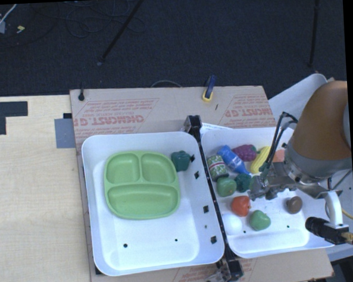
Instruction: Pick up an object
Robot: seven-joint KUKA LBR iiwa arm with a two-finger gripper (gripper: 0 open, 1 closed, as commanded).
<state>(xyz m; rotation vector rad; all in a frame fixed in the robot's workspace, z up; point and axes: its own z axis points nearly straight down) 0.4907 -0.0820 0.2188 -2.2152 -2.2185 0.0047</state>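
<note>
The left white bin (105,243) holds a light green three-compartment plastic plate (141,184), lying flat. A small dark teal plastic piece (180,160) lies just beside the plate's right rim, near the divider between the bins.

The right white bin (278,238) holds a cluster of small toy foods: a green-labelled can (216,164), a blue bottle (230,158), a purple bunch-shaped piece (245,152), a yellow piece (260,158), a green rounded piece (226,186), a red-orange rounded piece (241,205), a green pear-shaped piece (259,220) and a brown ball (294,205).

The gripper (264,188) hangs low over the middle of this cluster, just right of the green rounded piece. Its opening cannot be judged from this view, and nothing can be seen held.

Handling judgement: these pieces appear light, rigid and smooth, so rounded ones may slip or roll. Grip across the widest part. The red-orange piece and the pear-shaped piece lie apart from their neighbours and offer the cleanest access.
</note>
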